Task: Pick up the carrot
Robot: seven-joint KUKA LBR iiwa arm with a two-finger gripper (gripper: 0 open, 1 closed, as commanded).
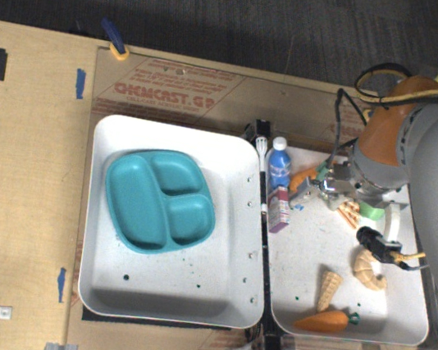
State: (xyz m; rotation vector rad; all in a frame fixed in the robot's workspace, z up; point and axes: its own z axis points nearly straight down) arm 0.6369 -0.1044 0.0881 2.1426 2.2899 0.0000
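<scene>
The carrot (322,319) lies flat near the front wall of the right bin (414,323), well apart from the gripper (323,183), whose state I cannot tell. It looks like a light, stiff, smooth plastic toy; I would take it across the thick middle. Just behind the carrot lies an ice-cream cone (328,287). The left bin (100,192) holds a teal divided plate (160,199).
</scene>
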